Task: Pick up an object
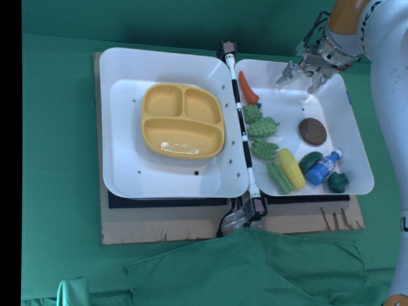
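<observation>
The gripper [300,76] hung open and empty above the right bin's [357,142] far edge; a brown disc [312,131] and corn cob [291,167] lay below.

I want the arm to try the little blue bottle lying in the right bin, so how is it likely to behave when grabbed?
The blue bottle lies on its side, so it may roll if nudged. Its rounded, smooth-looking body could slip between fingers. It sits tight between a dark green piece and another green piece, so the claw would probably bump those neighbours.
</observation>
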`<state>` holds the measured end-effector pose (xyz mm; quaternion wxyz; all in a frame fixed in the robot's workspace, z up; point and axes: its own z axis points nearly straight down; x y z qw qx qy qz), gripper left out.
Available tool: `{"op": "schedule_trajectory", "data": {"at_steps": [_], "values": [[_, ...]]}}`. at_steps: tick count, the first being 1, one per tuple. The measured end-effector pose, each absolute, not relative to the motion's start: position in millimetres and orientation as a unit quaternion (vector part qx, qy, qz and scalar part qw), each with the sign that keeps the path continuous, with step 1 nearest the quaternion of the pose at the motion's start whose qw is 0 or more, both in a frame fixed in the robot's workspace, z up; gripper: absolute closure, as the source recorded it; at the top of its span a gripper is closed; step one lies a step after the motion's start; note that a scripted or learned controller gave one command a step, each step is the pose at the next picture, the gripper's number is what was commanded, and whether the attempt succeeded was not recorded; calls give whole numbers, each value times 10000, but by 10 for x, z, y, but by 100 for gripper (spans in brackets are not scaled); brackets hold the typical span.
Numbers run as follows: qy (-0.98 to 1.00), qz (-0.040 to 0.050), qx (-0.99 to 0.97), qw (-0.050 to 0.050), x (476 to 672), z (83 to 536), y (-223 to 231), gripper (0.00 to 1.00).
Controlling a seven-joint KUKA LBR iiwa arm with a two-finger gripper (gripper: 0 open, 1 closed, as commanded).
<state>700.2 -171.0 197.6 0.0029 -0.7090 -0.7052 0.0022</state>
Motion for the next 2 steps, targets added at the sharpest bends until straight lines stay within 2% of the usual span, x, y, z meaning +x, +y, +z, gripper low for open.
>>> {"op": "schedule_trajectory", "data": {"at_steps": [1, 2], "values": [[-7054, -21, -7088, -57, 6787, 1842, -1636, 0], [-7048, -52, -7093, -104, 6815, 1998, -1649, 100]]}}
